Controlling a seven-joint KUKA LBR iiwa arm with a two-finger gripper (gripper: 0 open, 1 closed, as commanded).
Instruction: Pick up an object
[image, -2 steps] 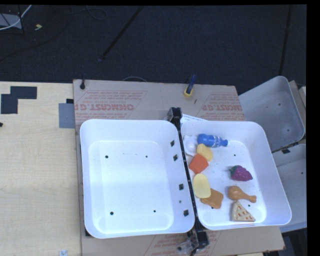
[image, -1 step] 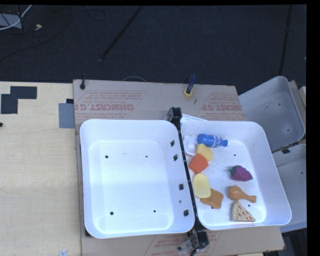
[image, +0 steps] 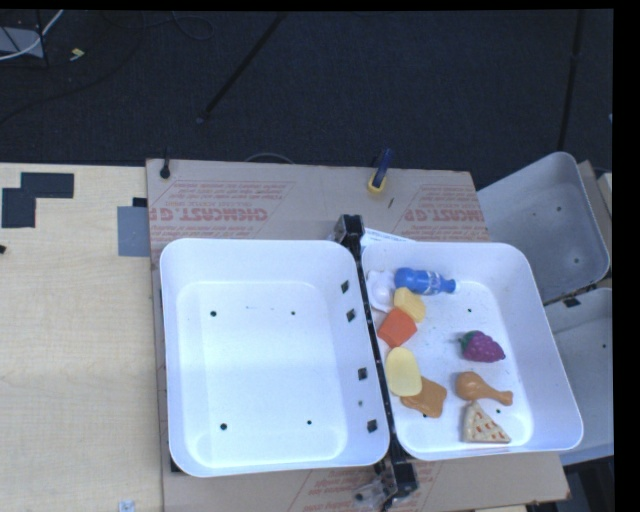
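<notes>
Right bin (image: 545, 300): bottle (image: 424, 282), grapes (image: 482, 347), drumstick (image: 483, 388), wedge (image: 484, 425), orange block (image: 397, 327) and yellow pieces (image: 403, 371) are all lying loose. Nothing is being lifted; picking is not yet begun. Gripper state: cannot tell. Left bin (image: 185, 300) is sitting alongside.

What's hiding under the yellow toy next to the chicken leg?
Beneath the flat yellow plastic toy, an orange-brown toy food piece sticks out at its lower right in the right white bin. The part it covers cannot be seen.
</notes>
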